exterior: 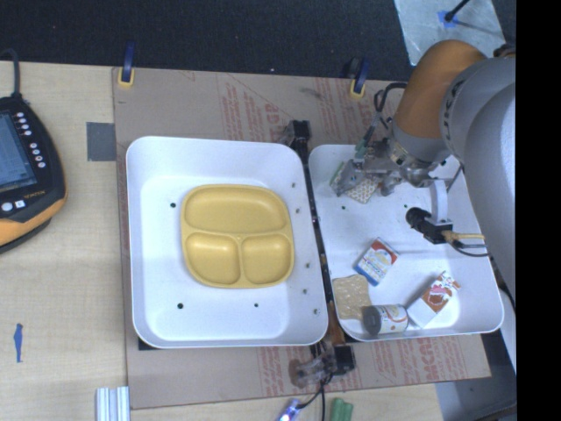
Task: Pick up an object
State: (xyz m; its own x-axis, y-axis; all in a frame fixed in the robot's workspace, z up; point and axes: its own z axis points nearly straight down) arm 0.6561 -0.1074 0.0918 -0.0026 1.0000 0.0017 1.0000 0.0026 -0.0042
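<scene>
The robot arm (438, 86) reaches in from the right and its gripper (358, 178) is down low in the far corner of the right bin (473, 327). It sits right over a small pale, speckled thing (360, 192) that looks like a cracker or sponge piece, but it is too blurry to be sure. I cannot tell if the gripper is grasping that piece or has let go. The other things to pick are spread out in the same bin: a small blue and white carton (376, 260) in the middle, a red and white carton (437, 297) near the front right, a little can (385, 318) lying on its side at the front, and a flat tan piece (351, 295) just beside the can. The left bin (149, 314) holds a yellow divided plate (237, 235). I think the arm is at the grabbing step, right at the pale piece. Next it would need to squeeze it firmly and lift straight up, slowly, so it does not slip or bump the bin wall
</scene>
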